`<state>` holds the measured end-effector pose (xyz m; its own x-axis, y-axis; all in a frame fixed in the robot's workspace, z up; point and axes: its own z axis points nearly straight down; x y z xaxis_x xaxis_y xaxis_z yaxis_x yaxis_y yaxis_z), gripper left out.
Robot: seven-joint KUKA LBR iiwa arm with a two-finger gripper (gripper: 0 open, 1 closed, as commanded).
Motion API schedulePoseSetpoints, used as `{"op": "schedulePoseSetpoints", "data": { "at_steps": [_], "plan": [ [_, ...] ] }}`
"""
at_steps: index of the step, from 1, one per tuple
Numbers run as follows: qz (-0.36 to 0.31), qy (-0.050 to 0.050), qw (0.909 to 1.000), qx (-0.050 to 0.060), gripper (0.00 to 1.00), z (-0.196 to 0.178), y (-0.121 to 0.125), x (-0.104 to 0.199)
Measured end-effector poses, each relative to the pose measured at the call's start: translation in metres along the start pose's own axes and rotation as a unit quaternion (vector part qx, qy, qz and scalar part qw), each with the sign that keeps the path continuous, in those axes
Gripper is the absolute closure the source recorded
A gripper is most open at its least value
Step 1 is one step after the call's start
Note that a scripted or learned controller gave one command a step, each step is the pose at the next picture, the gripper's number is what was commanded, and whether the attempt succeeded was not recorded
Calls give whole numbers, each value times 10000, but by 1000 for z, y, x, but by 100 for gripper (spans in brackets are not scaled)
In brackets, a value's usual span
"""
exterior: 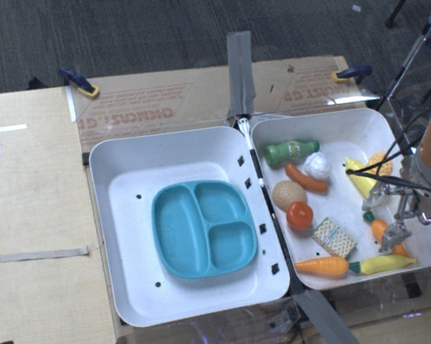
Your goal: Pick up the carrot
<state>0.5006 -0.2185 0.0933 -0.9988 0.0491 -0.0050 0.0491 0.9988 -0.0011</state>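
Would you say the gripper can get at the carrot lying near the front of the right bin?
Probably yes: the carrot lies uncovered by the right bin's front wall, the gripper hangs close by, though a patterned block crowds it.

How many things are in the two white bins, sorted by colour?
Blue: 1, the blue divided plastic tray.
Green: 1, the green bottle.
Orange or red: 4, the sausage, the tomato, the large orange carrot, a small carrot.
Yellow: 2, the corn cob, the yellow item.
White or tan: 3, the white ball, the tan ball, the patterned packet.
Total: 11.
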Motion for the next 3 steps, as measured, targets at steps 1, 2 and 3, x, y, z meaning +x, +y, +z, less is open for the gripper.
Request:
{"op": "schedulePoseSetpoints", "data": {
  "at_steps": [1, 2, 3],
  "plan": [
    [-20, -37, 10000, 9, 100, -11, 1, -3],
    [-20, -36, 10000, 9, 0, -11, 1, -3],
    [-31, -69, 10000, 20, 100, -21, 1, -6]
  ]
}}
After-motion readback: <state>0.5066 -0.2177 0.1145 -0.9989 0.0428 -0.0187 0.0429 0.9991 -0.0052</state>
